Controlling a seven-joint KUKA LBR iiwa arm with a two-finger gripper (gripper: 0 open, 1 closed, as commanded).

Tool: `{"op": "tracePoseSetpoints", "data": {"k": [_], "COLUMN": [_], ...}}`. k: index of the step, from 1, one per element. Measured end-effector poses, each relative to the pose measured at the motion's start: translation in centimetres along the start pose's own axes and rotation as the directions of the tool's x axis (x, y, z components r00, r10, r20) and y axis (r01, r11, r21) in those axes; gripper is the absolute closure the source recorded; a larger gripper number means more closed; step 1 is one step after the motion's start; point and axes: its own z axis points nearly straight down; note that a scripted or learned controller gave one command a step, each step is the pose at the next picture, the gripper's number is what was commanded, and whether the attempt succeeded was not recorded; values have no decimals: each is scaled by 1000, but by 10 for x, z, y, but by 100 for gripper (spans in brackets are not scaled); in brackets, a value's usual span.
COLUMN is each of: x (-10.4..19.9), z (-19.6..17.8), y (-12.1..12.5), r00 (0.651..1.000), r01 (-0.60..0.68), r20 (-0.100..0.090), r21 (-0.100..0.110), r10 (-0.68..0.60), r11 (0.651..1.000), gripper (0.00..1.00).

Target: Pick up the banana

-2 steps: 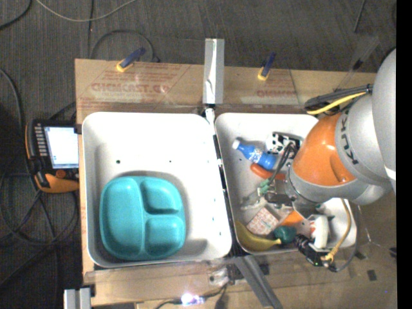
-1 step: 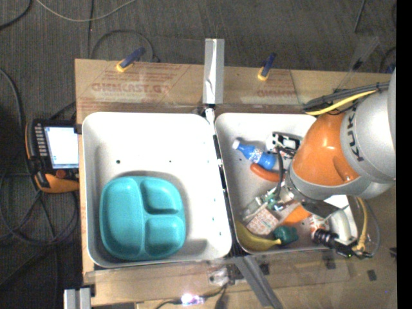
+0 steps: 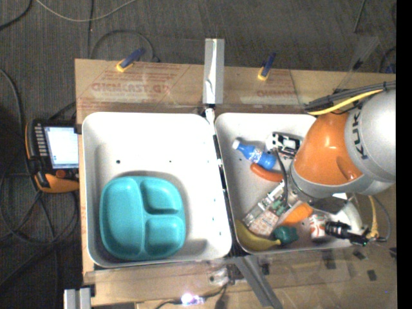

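Dark grey carpeted floor crossed by loose cables. Brown board bench top held by two blue-and-yellow clamps at its far edge, with an upright metal post between them. Orange-and-black handheld pendant with lit screen beside the bench's left edge. Metal frame members below the near edge.

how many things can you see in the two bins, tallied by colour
Teal: 2, the divided plate in the left bin and a small teal piece in the right bin
Blue: 1, the bottle
Yellow: 1, the banana
Red-orange: 1, the sausage-shaped toy
Total: 5; others lie hidden beneath the arm.
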Motion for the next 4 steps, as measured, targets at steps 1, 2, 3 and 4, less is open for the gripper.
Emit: {"op": "tracePoseSetpoints", "data": {"k": [1, 2, 3, 4], "x": [3, 66, 66, 66], "z": [-138, -93, -102, -110], "y": [-9, 33, 34, 35], "r00": [977, 998, 998, 998], "r01": [211, 63, 63, 63], "r20": [-12, -13, -15, -15], "r21": [4, 8, 7, 5], "r10": [-211, -62, -63, -63], "r11": [978, 998, 998, 998], "gripper": [0, 0, 100, 100]}}
